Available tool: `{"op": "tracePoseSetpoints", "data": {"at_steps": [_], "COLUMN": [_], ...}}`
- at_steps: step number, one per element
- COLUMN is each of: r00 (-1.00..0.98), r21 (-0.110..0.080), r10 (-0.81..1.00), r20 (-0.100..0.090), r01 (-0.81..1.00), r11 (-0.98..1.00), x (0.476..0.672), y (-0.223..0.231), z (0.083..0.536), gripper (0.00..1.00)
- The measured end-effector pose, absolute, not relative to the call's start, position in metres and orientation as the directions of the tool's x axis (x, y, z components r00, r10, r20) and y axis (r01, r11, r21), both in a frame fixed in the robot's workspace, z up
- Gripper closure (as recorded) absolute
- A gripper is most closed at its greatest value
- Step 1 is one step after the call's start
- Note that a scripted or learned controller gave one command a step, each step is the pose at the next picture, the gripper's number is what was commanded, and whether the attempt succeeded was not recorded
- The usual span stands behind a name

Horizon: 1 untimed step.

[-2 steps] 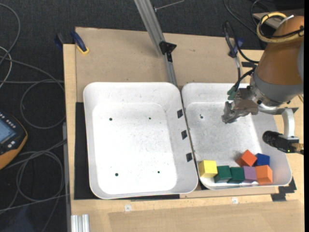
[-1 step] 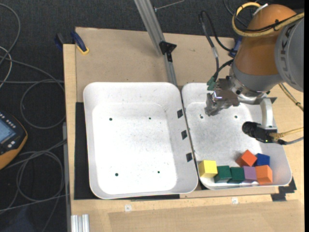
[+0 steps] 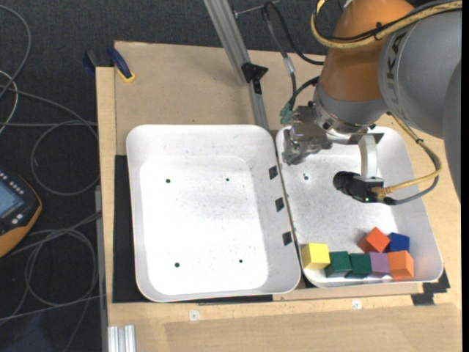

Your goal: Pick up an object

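The gripper (image 3: 299,147) is seen at the right bin's (image 3: 418,196) 11 o'clock edge; the fingers' state cannot be told. Blocks (image 3: 359,259) are bunched along its 6 o'clock rim.

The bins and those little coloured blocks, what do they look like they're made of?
The left bin and right bin look like thin moulded plastic: white, faintly glossy, with rounded corners and rolled rims, speckled with grey scuffs. The blocks look like painted wood or solid plastic, I can't say which: flat, even colours, crisp edges, hardly any shine.
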State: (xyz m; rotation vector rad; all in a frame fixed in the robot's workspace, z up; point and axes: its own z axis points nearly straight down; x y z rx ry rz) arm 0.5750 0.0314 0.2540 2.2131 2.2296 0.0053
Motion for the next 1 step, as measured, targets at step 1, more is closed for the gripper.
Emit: {"op": "tracePoseSetpoints", "data": {"at_steps": [1], "r00": [-0.007], "r21": [0.001], "r10": [1.000], "r20": [0.002], "r01": [1.000], "r11": [0.007], "x": [0.5890], "y": [0.0913], "z": [0.2434], "gripper": [1.00]}}
